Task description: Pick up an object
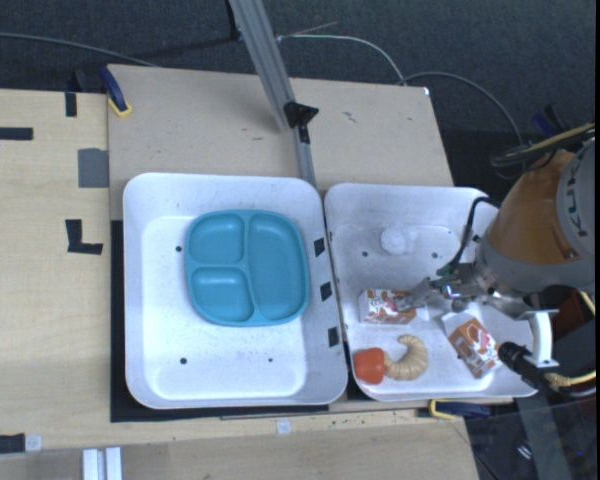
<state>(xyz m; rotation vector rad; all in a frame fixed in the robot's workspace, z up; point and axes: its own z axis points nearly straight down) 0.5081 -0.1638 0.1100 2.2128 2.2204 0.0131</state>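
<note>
Left bin [150, 298] on the tabletop [210, 118] contains a blue three-compartment plate [247, 268]; right bin [420, 200] contains a red-and-white packet [387, 306], a second red-and-white packet [472, 345], a tan croissant [410, 359] touching a red tomato-like item [370, 365], and a clear round item [395, 239] near its far wall. Print on both packets is too blurred to read. End effector [427, 290] sits low just beside the first packet's right edge; whether its fingers are parted or closed cannot be told, and no item is seen between them.
</note>
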